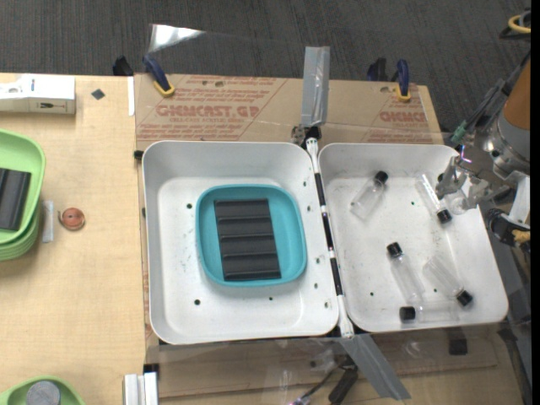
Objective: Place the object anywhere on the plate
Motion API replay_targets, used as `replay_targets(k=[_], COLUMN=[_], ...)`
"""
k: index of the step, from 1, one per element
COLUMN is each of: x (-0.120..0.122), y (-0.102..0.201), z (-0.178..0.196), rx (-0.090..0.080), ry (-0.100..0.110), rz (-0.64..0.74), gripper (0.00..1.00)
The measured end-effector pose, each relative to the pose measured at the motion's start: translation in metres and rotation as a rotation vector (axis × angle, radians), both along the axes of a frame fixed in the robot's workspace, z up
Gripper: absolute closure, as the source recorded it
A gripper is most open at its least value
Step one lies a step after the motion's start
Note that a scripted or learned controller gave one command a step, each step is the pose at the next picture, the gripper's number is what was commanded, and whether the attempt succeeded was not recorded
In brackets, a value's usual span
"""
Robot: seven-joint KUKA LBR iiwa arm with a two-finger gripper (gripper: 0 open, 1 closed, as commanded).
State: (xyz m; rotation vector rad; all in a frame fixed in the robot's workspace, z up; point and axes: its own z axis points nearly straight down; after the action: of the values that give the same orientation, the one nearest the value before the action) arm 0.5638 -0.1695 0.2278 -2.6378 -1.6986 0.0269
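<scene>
The little clear tubes [369, 196] lie in the right bin [354, 302]. The blue plate [207, 226] in the left bin holds no tube. The gripper [456, 184] hangs at the right bin's far right; I cannot tell its grip.

A stack of light green plastic trays [18, 194] sits at the left edge of the pale wooden desk [93, 310], with a dark rectangular block [12, 198] lying in the top one — just beside it is a small round reddish-brown disc [72, 218]. Further back on the left lies a white rectangular box [35, 94], and a flat brown cardboard sheet with red print [219, 104] lies behind the bins, held by blue-and-yellow clamps [157, 74] at its far corners.
</scene>
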Motion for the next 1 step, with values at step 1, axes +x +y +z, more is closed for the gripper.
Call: replay_targets(k=[1], x=[0.0], y=[0.0], z=[0.0], rx=[0.0], ry=[0.0], rz=[0.0], gripper=[0.0])
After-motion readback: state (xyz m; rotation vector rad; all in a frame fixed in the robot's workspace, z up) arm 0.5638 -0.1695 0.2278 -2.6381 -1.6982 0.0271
